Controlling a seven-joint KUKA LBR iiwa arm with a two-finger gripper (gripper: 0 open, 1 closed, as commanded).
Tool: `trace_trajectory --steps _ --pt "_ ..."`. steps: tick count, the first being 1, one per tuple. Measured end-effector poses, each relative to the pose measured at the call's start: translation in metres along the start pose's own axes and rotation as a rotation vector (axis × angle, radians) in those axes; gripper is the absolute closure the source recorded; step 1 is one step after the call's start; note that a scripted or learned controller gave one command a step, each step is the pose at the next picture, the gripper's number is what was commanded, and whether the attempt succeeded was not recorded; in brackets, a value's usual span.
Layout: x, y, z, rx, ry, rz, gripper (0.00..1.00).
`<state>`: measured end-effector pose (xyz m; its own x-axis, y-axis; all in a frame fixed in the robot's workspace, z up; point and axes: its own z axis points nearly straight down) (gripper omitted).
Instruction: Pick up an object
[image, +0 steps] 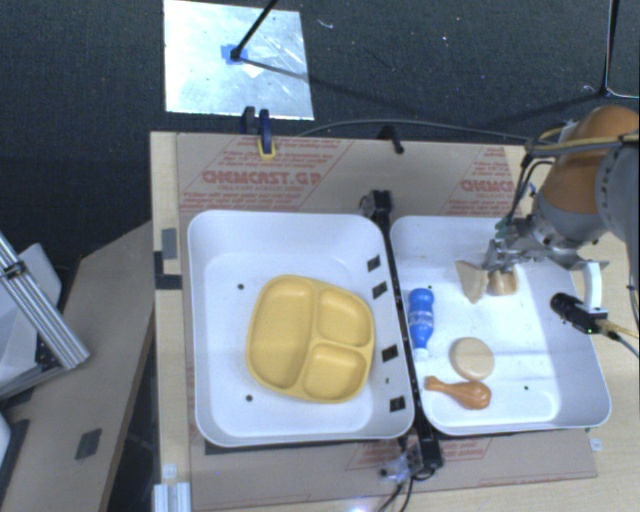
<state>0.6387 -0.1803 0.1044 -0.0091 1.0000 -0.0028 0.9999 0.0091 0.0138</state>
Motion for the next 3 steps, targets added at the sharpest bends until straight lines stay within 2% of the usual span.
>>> trace_trajectory --steps 2,3 --pt "-0.008 -0.01 -0.121 0.006 0.0 0.007 1.0" --pt "-0.008 -0.009 -0.128 0.011 0.002 0.005 1.0"
